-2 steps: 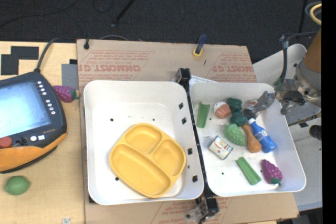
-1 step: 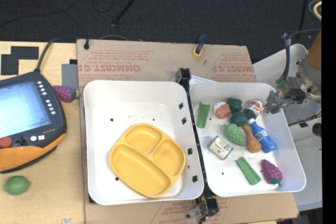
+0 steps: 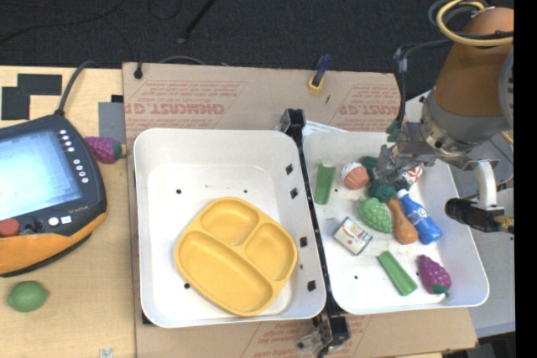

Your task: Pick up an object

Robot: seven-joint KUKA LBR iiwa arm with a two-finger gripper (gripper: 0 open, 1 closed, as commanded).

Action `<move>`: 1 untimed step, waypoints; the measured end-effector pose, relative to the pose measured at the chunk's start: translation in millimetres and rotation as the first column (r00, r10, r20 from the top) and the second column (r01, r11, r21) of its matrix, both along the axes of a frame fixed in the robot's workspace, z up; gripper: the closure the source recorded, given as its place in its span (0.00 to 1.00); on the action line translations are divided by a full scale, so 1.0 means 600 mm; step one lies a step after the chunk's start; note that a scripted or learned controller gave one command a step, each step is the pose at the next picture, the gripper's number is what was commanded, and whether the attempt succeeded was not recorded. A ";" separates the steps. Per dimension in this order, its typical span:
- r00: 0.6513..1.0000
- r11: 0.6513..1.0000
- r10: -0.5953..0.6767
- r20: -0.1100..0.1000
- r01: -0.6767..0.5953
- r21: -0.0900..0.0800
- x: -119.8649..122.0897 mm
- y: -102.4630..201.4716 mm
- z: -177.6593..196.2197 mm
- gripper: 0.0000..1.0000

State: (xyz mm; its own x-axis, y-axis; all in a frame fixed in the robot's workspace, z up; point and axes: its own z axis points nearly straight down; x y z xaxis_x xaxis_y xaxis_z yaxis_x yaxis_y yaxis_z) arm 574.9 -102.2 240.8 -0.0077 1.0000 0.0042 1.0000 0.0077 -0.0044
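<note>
Watching arm [image 3: 470,88] at right edge of frame, upper half: orange band uppermost, grey wrist section below it, angled down and toward frame left. Gripper [image 3: 394,172] sits low at right-centre of frame, pointing down-left. Dark finger assembly too cluttered from here; I can't read its state.

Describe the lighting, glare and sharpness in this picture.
Camera view: even overhead light, soft faint shadows under the yellow divided plate; the white bins read bright, near washed out; the pendant screen shows pale glare; the floor behind is dark; the gripper and the toys around it look soft and low in detail.
</note>
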 end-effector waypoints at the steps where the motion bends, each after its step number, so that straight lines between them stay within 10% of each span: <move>1: 1.000 1.000 -0.004 0.006 0.004 -0.001 -0.171 0.062 0.202 1.00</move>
